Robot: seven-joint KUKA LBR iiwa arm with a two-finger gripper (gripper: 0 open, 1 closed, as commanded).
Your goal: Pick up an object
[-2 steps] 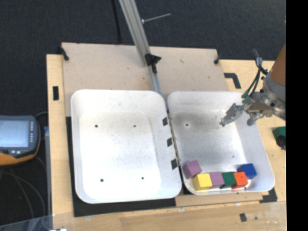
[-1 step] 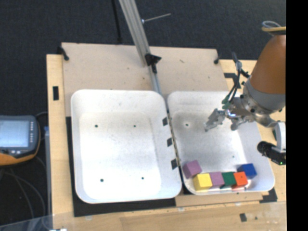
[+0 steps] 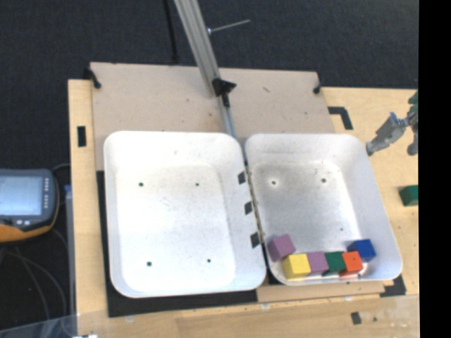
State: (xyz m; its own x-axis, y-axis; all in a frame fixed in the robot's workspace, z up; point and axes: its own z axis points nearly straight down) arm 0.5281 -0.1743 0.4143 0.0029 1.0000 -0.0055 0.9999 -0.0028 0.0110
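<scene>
— Looking down at the bench, we find the gripper [image 3: 388, 134] at the far right, past the upper right corner of the right bin [image 3: 317, 153], with most of the arm cut off by the frame edge.

— Do we see its fingers?

— Too small and blurred; we cannot tell whether the claw is apart or together, and nothing shows in it.

— Where are the objects?

— Huddled along the right bin's near edge: a purple block [image 3: 281, 246], a yellow block [image 3: 297, 265], a second purple block [image 3: 317, 261], a green block [image 3: 334, 262], an orange block [image 3: 351, 262] and a blue block [image 3: 361, 248].

— So which way do we go?

— Toward the near side and a little left, well apart from the claw. The blue block lies nearest, we judge. They sit touching, so the edges between them are hard to make out.
</scene>
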